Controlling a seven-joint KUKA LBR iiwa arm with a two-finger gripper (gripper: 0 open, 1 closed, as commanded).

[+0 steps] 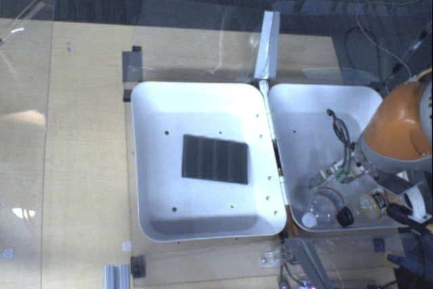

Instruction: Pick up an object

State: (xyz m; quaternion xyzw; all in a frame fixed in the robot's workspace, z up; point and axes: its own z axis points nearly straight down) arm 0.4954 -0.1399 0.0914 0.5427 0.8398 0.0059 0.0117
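arm: grey, orange-banded (399, 132), over right shallow white bin (304, 112) | jaws: cannot tell | clear plastic bottle (325, 205) near corner | left white bin (155, 145): dark ribbed rectangular mat (215, 159)

The grey arm (406, 139) with its orange band reached down, and the gripper (336, 176) hung low below it.

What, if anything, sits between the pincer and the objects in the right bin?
Nothing visible stands in the way. The pincer is low in the right bin, right beside the clear bottle and the amber bottle with a black cap near the front wall. The dark ridged pad lies apart in the left bin.
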